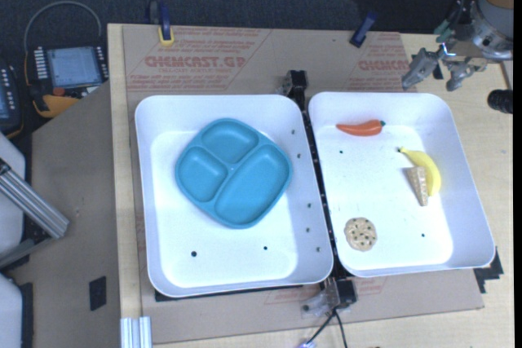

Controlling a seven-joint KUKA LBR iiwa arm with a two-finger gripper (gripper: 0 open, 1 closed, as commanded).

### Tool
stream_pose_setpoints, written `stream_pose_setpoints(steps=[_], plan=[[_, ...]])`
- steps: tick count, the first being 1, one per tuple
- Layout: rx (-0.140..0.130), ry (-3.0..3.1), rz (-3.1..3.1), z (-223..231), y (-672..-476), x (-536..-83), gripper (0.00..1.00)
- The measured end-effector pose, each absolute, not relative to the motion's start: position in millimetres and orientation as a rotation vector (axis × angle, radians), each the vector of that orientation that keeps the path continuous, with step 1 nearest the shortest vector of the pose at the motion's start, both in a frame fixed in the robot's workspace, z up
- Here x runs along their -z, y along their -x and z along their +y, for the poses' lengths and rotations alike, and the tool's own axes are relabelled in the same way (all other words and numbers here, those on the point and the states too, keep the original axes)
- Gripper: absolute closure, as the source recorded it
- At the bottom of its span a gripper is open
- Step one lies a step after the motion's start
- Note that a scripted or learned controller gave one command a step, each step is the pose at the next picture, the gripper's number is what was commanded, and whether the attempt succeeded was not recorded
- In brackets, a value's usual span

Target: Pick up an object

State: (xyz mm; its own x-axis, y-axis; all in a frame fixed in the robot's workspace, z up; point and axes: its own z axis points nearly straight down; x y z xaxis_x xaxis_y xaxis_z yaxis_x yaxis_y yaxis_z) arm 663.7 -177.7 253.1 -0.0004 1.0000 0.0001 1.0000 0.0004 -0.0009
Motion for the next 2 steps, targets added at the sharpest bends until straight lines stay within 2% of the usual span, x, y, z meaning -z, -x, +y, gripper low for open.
stream_pose_setpoints(steps=[2], plan=[[-0.003, 2.219, -2.219, -172, -650.9, -164, 0.00]])
